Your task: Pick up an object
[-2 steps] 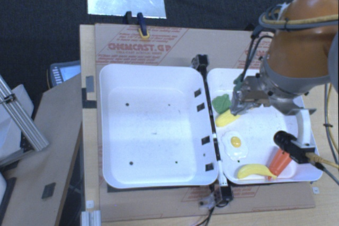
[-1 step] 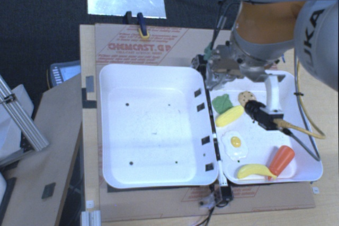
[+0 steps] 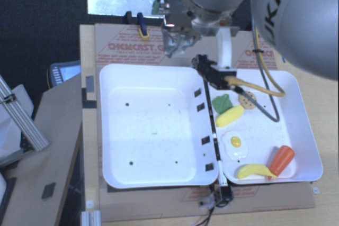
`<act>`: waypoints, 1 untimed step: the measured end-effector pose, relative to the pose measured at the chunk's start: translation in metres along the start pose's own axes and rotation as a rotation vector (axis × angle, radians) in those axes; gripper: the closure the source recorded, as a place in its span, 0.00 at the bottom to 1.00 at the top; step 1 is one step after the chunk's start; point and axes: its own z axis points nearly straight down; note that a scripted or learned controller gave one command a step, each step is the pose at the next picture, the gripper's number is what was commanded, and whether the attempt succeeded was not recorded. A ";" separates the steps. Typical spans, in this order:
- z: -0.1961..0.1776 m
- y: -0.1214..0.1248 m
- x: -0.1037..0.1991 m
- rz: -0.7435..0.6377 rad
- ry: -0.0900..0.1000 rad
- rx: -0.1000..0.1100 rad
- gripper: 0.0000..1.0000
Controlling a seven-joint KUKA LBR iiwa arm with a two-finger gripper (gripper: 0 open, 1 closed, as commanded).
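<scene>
Where the bench carries two shallow white plastic bins, the left bin (image 3: 151,129) sits beside the right bin (image 3: 304,129), which holds six toys: one green leafy piece (image 3: 221,102), one yellow corn cob (image 3: 229,116), one speckled cookie (image 3: 247,100), one fried egg (image 3: 235,144), one yellow banana (image 3: 254,171), one orange carrot (image 3: 281,160). Grey two-finger gripper (image 3: 180,46) hangs beyond the bins' far edge; grip state cannot be told.

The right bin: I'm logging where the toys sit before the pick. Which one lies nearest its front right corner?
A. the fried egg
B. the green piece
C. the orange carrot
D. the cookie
C: the orange carrot lies by the front right corner of the right bin, beside the banana.
</scene>
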 end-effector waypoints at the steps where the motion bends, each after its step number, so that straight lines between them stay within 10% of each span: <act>1: -0.006 0.000 -0.008 0.007 -0.006 0.008 1.00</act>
